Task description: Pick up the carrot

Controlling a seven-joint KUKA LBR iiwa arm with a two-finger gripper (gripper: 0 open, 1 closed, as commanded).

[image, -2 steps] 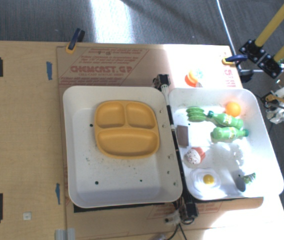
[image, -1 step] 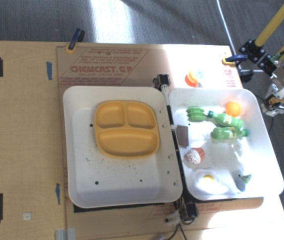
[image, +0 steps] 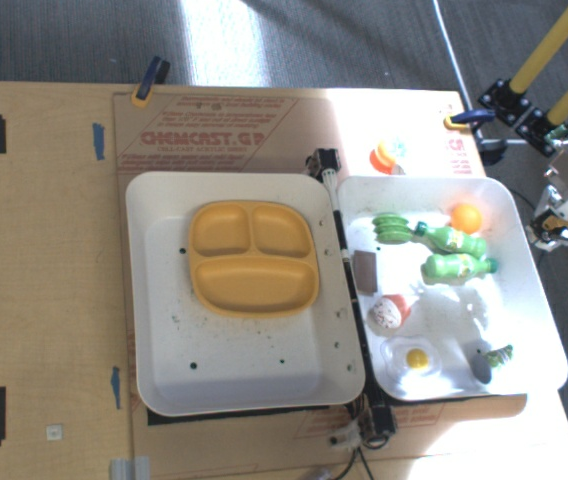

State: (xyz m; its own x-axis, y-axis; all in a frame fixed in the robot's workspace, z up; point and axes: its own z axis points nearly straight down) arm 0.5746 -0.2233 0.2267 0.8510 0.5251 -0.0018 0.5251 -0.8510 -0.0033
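The right bin [image: 534, 298] holds several toy foods. An orange piece [image: 465, 217] lies near its far right corner and looks like the carrot, seen partly end-on. It touches a green bottle-shaped piece [image: 442, 237], and a ribbed green piece [image: 392, 228] lies to the left of that. A second green piece [image: 456, 266] lies just in front of them.
The right bin also holds a brown block [image: 365, 271], a red and white round piece [image: 387, 313], a fried egg [image: 416, 358] and a grey piece with a green top [image: 492, 358]. A yellow divided plate [image: 254, 258] sits in the left bin [image: 164, 348]. A small orange and white thing [image: 389, 156] lies on the bench behind the bins.
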